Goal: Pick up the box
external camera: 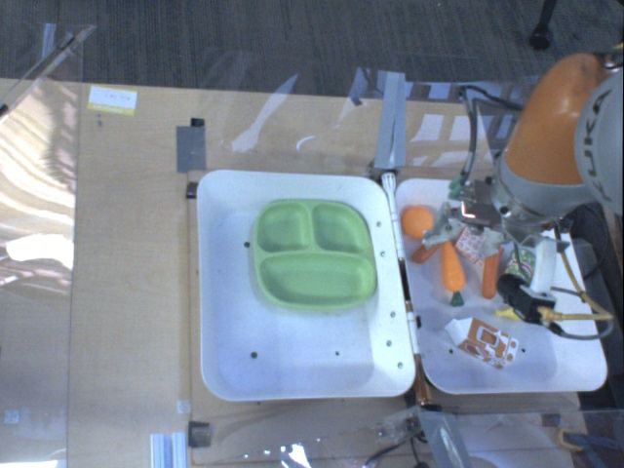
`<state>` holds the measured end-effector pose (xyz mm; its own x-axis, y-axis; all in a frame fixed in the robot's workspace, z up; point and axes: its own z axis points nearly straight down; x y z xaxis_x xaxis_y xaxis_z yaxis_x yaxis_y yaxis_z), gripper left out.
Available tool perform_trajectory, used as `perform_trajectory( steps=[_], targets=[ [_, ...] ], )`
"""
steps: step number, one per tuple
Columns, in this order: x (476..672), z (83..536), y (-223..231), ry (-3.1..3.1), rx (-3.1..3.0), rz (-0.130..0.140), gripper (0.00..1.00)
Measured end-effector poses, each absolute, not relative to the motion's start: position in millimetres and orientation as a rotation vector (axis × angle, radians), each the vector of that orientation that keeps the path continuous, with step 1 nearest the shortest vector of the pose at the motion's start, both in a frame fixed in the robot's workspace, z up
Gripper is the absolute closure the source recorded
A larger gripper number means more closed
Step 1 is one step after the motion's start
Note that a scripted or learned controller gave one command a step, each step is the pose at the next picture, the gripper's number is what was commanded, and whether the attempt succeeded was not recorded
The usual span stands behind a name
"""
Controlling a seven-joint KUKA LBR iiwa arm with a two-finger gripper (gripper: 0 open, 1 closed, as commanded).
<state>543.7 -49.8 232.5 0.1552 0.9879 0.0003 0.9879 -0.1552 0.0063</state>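
The grey arm with its orange band (558,125) is reaching in from the right and hanging over the right bin (575,373). Its end effector (478,224) is sitting low above the upper part of that bin, among a cluster of toy food; whether it is wide or narrow cannot be told from this angle, as the wrist is covering it.

The box (487,340) (a small white carton with an orange pattern) is lying tilted in the lower part of the right bin, apart from the end effector and not held by anything. Above it, a carrot (452,268) is lying with its green tip pointing down toward the box, and a round orange fruit (417,221) is sitting near the bin's upper left corner. A black and yellow cable (536,305) is trailing from the arm across the bin's right side.

The left bin (292,364) is holding a green divided plate (314,255), lying flat in its upper half. Both bins are resting side by side on the pale wooden surface (117,291).
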Motion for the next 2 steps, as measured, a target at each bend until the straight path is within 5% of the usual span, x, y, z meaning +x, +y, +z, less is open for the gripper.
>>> perform_trajectory(
  steps=[2],
  targets=[
    [543.7, 232.4, -49.8, 2.039, 2.384, 0.007, 0.0]
  ],
)
